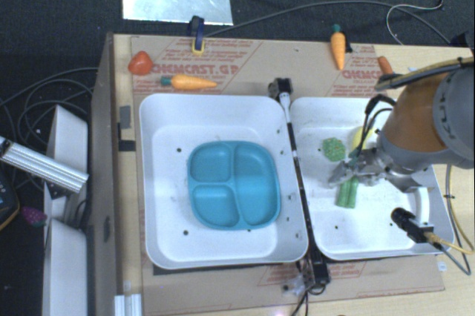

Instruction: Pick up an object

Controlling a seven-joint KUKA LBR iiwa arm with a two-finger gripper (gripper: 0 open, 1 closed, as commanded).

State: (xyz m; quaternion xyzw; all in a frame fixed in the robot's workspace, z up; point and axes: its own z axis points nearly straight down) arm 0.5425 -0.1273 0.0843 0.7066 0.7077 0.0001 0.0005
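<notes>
Two green pieces matter to me in the right-hand bin (326, 244): a round, bumpy green item (333, 150) toward the back and a long green block (346, 193) lying nearer the front. My end effector (355, 170) sits low over the bin floor between them, at the end of the arm that reaches in from the right. The long green block is just below it in the camera view, on the near side, with its top end right at the metal tips; whether it touches them I cannot make out. Its long axis runs close to front-to-back, leaning slightly, so a grasp would want to close across the short width. The round green item lies up and to the left, a little apart. A yellow piece (359, 135) peeks out behind the wrist. I cannot tell whether the tips are spread or closed, and nothing is visibly held. By my judgement the block is the nearer target, needing only a small shift toward the bin's front. The blue divided plate (234, 185) in the left bin (159, 159) is well apart.
</notes>
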